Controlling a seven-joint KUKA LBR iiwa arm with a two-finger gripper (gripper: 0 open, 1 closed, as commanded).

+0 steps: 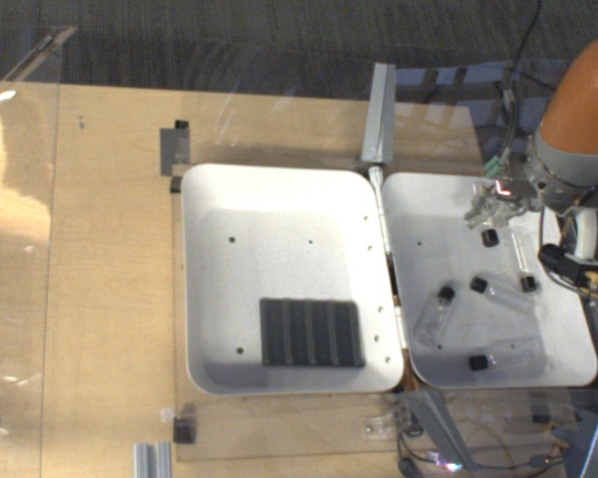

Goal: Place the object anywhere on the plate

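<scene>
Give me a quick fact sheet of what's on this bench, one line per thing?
Left bin: holds a dark ribbed plate near its front edge.
Right bin: several clear vials with black caps, scattered.
Arm: grey and orange, over the right bin's far right corner.
Gripper: low over that bin, above one vial.
Plate contents: nothing on it yet.

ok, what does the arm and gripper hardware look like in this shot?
Rounded orange band over a grey wrist section. The small silvery metal gripper carries a tiny red-and-green light spot. Thin black cables run behind the arm.
</scene>
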